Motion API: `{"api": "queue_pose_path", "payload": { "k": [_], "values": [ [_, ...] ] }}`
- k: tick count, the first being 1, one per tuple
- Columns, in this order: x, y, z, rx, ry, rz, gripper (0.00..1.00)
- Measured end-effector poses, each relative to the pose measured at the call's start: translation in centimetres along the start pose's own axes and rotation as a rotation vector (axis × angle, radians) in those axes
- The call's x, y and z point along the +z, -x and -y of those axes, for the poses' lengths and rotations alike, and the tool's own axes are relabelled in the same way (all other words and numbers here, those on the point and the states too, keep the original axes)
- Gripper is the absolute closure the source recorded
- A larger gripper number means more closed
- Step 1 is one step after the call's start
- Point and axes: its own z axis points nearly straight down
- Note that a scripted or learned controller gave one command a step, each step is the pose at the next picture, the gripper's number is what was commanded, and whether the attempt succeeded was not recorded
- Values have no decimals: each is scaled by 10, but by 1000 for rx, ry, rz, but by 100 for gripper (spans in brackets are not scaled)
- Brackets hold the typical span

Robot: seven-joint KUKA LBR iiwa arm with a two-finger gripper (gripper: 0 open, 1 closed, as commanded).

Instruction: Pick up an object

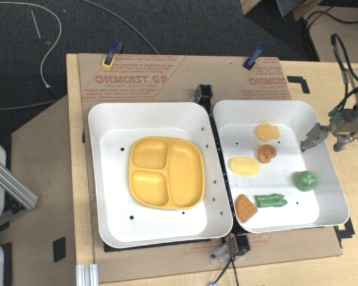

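— What fills the bins?
— A yellow divided plate (167, 173) in the left bin (107, 124); six small toy foods in the right bin (238, 115).
— And the gripper (325, 137)?
— At the right bin's far edge, partly cut off; finger spread unreadable, nothing visibly held.

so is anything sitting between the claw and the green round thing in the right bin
Nothing visible does. The claw sits at the right bin's right rim, and the green round piece lies below it in the view with bare white floor between; the other food pieces lie further left.

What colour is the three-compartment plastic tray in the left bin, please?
Yellow; the divided tray shows plainly in the camera view.
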Motion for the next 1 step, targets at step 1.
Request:
{"api": "queue_pose_path", "payload": {
  "k": [1],
  "values": [
    [-7,-1,-3,-4,13,3,0]
  ]
}}
